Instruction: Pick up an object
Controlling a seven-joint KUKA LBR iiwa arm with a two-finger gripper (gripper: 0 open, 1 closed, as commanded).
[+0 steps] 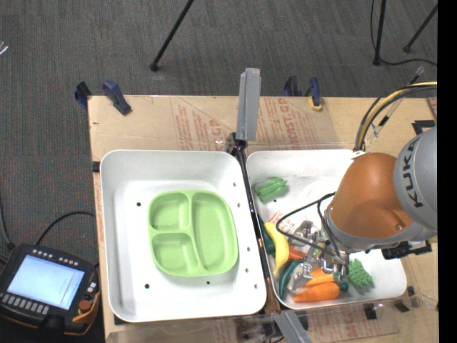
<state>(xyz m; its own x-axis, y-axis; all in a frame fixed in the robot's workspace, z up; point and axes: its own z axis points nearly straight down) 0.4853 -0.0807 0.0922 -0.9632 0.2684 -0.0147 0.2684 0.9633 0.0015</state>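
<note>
You have the gripper (314, 261) low in the right bin (314, 164), over the cluster of toy food at its near edge: a yellow banana (275, 240), an orange carrot (314, 292) and a green leafy piece (360, 275) (another green piece (270, 189) lies farther back, well apart). How its hand stands, you cannot tell. The left bin (118, 191) holds a green divided plate (193, 233).

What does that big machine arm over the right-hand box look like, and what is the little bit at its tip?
The arm is smooth grey, with dark "KUKA" lettering on its side and a rounded orange band above the wrist. Black and yellow cables loop along it. At the tip sits a small metal pincer, silvery with thin black wires around it.
</note>
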